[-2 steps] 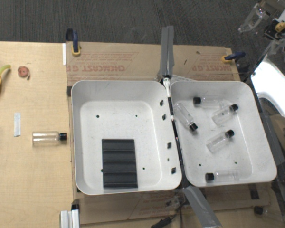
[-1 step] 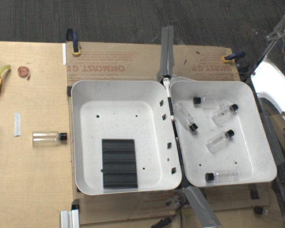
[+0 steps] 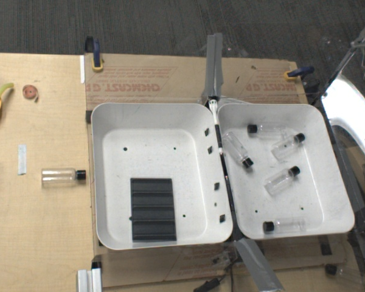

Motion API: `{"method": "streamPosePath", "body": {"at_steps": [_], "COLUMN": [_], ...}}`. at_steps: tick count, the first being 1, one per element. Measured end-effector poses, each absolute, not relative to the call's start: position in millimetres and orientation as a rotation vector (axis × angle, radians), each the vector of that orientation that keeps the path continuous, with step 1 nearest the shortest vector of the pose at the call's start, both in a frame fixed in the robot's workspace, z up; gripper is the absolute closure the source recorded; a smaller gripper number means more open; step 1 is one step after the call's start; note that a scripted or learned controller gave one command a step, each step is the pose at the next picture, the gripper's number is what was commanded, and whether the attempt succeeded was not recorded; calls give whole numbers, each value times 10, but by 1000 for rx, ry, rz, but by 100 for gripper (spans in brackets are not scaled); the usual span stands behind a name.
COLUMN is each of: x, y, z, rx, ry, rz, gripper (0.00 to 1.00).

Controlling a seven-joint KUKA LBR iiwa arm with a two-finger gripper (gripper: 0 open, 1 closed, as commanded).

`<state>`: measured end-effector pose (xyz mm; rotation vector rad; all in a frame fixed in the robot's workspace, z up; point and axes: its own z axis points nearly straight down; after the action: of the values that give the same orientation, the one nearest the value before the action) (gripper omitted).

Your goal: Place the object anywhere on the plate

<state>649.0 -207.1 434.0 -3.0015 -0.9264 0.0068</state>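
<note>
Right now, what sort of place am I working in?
Likely a robotics lab test bench: two white bins clamped over cardboard, clear vials in the right one, a black ridged plate in the left.

The wooden table (image 3: 42, 224) carries two white bins (image 3: 103, 163) side by side on cardboard (image 3: 170, 81), with a clear bottle (image 3: 62, 176) lying left of them.

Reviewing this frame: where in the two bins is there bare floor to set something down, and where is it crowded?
Left bin: bare floor above and on both sides of the dark ribbed plate. Right bin is crowded: five clear vials scattered across it, leaving a modest bare strip between the lowest vial and the one above.
</note>
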Motion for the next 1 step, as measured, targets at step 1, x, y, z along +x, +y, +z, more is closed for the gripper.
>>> {"method": "streamPosePath", "body": {"at_steps": [1], "x": [6497], "y": [-2195], "z": [4396], "rx": [-3046], "ry": [-764], "rz": [6], "gripper": [0]}}
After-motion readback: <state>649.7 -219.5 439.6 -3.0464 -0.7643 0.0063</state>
